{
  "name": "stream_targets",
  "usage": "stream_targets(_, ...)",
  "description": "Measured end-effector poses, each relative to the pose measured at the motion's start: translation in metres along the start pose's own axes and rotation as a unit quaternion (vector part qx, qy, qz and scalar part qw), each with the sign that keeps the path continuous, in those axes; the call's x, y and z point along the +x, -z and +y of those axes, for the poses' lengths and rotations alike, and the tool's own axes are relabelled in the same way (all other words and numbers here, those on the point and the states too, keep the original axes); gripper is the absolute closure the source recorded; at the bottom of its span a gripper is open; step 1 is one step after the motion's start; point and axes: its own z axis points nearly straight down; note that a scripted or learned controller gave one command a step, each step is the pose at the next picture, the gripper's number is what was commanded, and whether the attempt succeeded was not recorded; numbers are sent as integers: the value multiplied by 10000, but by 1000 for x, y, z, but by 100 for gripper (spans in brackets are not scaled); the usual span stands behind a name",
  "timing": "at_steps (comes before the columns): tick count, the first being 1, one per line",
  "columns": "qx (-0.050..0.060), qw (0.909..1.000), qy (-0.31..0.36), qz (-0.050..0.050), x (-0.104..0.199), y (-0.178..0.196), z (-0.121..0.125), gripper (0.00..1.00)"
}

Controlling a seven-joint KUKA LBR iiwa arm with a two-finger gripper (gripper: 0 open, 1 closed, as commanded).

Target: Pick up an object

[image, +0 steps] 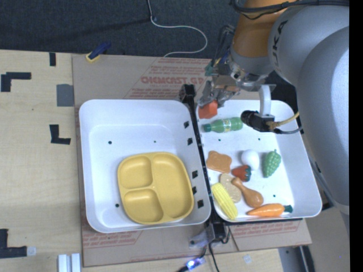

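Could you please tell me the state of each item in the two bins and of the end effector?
End effector: low at the right bin's far left corner, by an orange-red piece.
Orange-red piece: at its tip; grasp unclear.
Green bottle: lying on its side.
Yellow divided plate: flat in the left bin.
Corn cob: lying flat.
Carrot: lying flat.

Looking like robotics lab: industrial arm (306, 33) reaching over two white bins (91, 152) of toy food (224, 200), cardboard-covered counter (34, 169), cable (170, 24) trailing across.
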Motion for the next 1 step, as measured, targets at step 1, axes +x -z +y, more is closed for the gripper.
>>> stream_targets(1,17,10000,-18,-13,-15,-16,4,100)
